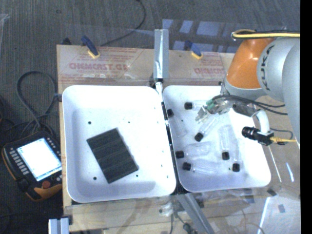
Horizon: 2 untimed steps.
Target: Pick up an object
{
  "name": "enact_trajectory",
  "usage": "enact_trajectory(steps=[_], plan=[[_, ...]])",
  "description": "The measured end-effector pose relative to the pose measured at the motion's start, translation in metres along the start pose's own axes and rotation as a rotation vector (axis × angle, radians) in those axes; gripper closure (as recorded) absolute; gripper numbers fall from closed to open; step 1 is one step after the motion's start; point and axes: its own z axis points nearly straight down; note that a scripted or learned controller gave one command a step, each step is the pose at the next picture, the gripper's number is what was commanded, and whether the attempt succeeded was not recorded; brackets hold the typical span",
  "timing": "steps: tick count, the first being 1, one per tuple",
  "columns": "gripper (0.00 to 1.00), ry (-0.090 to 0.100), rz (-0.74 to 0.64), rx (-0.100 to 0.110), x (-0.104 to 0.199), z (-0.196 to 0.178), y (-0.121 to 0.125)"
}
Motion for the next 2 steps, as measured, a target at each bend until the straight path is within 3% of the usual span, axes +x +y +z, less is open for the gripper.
enact_trajectory(steps=[1, 2], plan=[[0.0, 0.0, 0.0, 0.0, 0.0, 0.0, 0.0], [0.0, -0.003, -0.044, -0.002, 0.015, -0.162, -0.019]])
